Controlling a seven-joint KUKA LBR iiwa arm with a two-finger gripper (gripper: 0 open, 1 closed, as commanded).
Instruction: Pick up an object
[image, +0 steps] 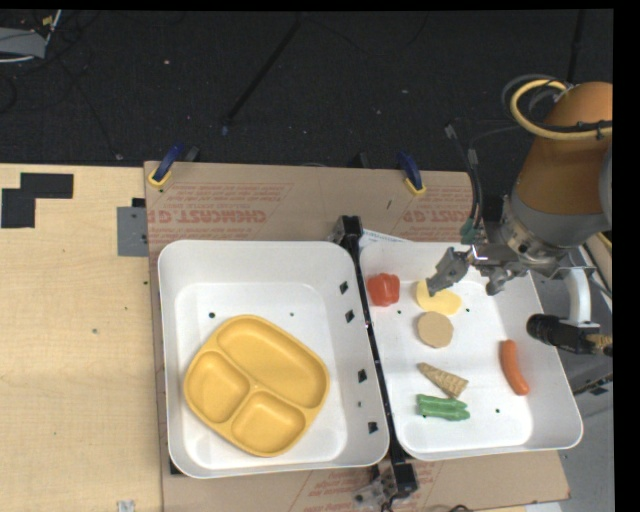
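Note:
My gripper (470, 277) hangs over the back of the right bin (555, 425), open, with nothing between its fingers. Its left finger (446, 270) is just above a pale yellow disc (441, 301). Beside that disc lies a red piece (383, 290), and a tan round disc (435, 329) lies just in front of it. Further forward are a tan cone (443, 379) and a green piece (442, 408). An orange sausage-shaped piece (514, 367) lies at the bin's right side.
The left bin (185, 265) holds a yellow divided plate (257, 384). A black divider (362, 330) runs between the bins. A black fitting (560, 332) juts over the right bin's right rim. Clamps (412, 172) hold the cardboard behind.

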